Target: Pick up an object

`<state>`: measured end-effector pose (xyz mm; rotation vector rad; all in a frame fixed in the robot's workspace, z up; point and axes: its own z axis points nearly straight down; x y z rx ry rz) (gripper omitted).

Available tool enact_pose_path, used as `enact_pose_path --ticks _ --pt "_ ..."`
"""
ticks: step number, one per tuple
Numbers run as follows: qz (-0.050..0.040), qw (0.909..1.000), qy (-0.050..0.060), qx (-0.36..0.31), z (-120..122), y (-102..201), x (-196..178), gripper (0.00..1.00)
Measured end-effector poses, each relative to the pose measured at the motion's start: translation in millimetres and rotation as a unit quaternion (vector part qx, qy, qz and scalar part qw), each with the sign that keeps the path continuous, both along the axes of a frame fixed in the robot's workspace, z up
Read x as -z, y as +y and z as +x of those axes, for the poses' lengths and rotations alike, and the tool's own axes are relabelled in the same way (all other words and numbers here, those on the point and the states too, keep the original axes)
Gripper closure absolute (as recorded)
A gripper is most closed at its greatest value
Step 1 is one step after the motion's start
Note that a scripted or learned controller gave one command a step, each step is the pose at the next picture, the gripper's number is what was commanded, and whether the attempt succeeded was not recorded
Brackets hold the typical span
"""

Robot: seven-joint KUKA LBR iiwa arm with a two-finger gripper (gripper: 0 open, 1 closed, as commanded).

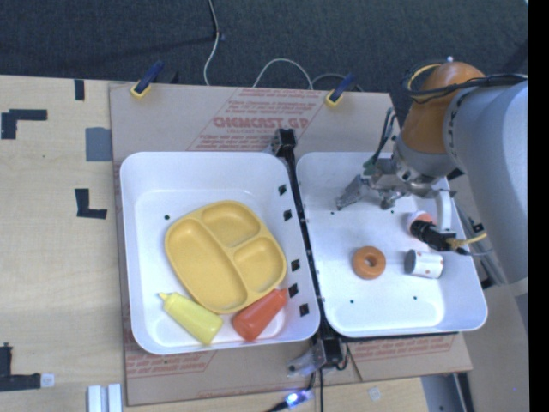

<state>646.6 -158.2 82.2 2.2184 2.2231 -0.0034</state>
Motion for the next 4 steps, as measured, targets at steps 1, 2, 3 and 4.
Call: enact_pose_path --ticks 1,2,3,4 --pt "-0.0002 1.0000 -0.001 0.000 1.4 0.3 -13.7 1.00" --pt "0.0006 1.0000 -0.003 0.001 -3.2 1.0 -75.7 1.00" --pt "0.0007 1.0000 -0.002 0.000 -2.5 1.5 -126.6 1.00" --pt "0.0015 1.0000 0.001 -0.002 -11.0 56.6 -118.0 1.00"
